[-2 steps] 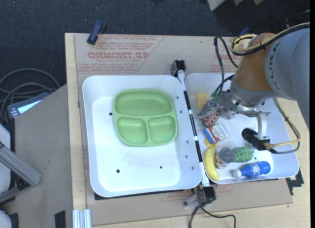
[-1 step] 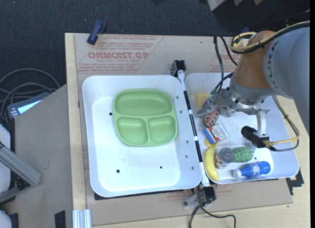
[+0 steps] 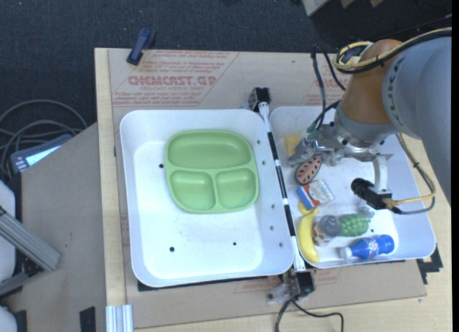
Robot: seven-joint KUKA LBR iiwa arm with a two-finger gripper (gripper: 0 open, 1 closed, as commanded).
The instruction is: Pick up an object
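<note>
Lowest in the camera view, along the front of the right bin (image 3: 423,241), lies a bottle (image 3: 367,247) with a blue label and white ends, on its side. Just behind it sit a bumpy green object (image 3: 353,224) and a small clear jar-like thing (image 3: 328,226), close together. To their left a yellow banana (image 3: 307,234) curves along the bin's left wall. Behind the banana lies a small packet (image 3: 315,194) with blue, red and white on it.

Further back, an oval, tan-and-red piece speckled with dark spots (image 3: 308,169) lies tilted, and the gripper (image 3: 315,145) is right above its upper end; it looks to be touching or nearly so, though whether the fingers are spread or pinched cannot be told from this angle. A yellow item (image 3: 292,144) lies just left of the gripper, partly hidden.

The left bin (image 3: 136,180) holds a pale green divided plate (image 3: 211,171), with one long compartment and two smaller ones.
</note>
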